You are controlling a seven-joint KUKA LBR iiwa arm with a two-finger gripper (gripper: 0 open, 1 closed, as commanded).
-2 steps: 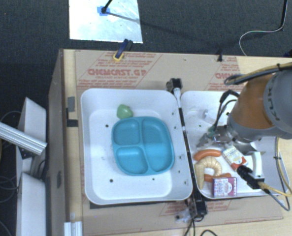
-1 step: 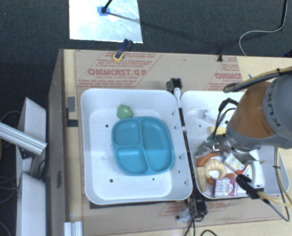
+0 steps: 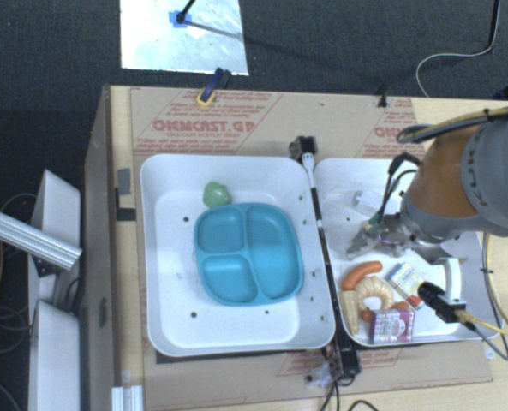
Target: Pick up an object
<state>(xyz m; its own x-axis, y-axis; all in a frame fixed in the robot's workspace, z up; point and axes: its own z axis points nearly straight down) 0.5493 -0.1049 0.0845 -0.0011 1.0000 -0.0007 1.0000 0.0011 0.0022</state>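
1. The gripper is over the middle of the right bin; whether it is open or closed, I cannot tell.
2. An orange sausage lies just beside it, toward the bin's near edge.

Right bin, front: orange sausage, tan pastry and pink carton, lying clustered. Left bin: blue divided tray flat, green lump at its far edge.
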